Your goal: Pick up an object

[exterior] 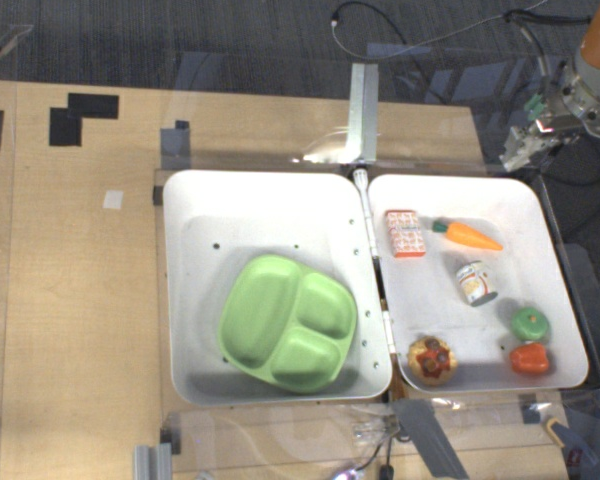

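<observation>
Two shallow white bins sit touching side by side on the pale wooden tabletop (70,298): the left bin (195,218) and the right bin (525,200). A grey metal post (364,113) stands just behind their seam. Black tape patches (80,116) mark the tabletop's far left. A black cable (380,13) loops over dark carpet (180,18).

1. I see two white bins: left bin (190,268), right bin (555,258).
2. Lime-green divided plate (288,321).
3. Orange carrot (467,235), green top.
4. Red-and-white patterned box (405,233).
5. Green round fruit (529,323); red pepper (529,359).
6. White small jar (475,283) with a printed label.
7. Tan bench (70,298) with black squares.
</observation>
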`<control>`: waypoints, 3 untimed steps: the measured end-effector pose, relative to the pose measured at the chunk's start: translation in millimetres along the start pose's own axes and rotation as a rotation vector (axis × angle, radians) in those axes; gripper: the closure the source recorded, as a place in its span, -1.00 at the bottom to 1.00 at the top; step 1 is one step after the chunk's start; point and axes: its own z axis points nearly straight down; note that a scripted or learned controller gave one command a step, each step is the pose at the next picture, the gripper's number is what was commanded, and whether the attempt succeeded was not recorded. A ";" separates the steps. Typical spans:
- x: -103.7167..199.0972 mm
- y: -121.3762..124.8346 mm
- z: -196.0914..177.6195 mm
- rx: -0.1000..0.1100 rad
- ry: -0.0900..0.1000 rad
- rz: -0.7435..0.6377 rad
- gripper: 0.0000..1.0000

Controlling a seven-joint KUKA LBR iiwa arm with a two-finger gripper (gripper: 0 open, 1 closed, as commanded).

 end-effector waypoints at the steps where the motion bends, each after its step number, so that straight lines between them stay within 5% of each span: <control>1: -20.2 -10.4 10.6 -0.002 -0.001 0.032 1.00; 2: -28.2 -6.9 -57.0 -0.002 -0.002 0.144 1.00; 3: -27.3 -5.1 -70.0 -0.009 -0.005 0.138 1.00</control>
